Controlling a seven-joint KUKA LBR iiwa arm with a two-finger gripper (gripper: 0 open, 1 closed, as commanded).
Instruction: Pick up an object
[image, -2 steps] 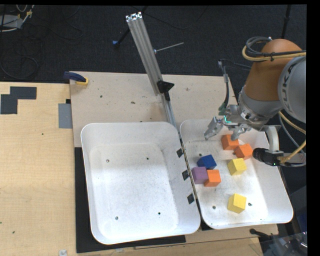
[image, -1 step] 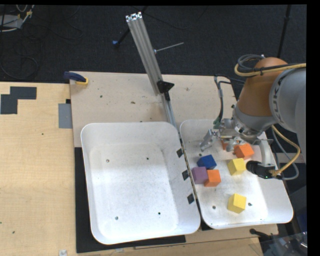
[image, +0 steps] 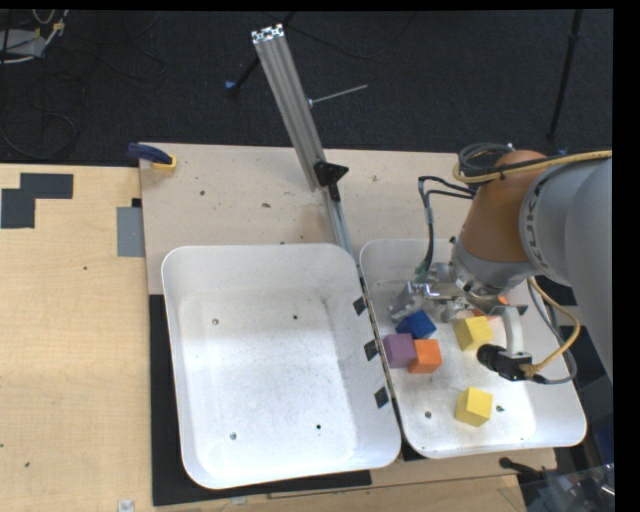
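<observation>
Camera view: pincer (image: 432, 291) just above blue block (image: 416, 324)

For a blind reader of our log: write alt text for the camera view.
A grey arm with an orange band reaches from the right into the right bin, its gripper low over a blue block. Beside that block lie a purple block, an orange block and two yellow blocks. The left bin sits alongside.
</observation>
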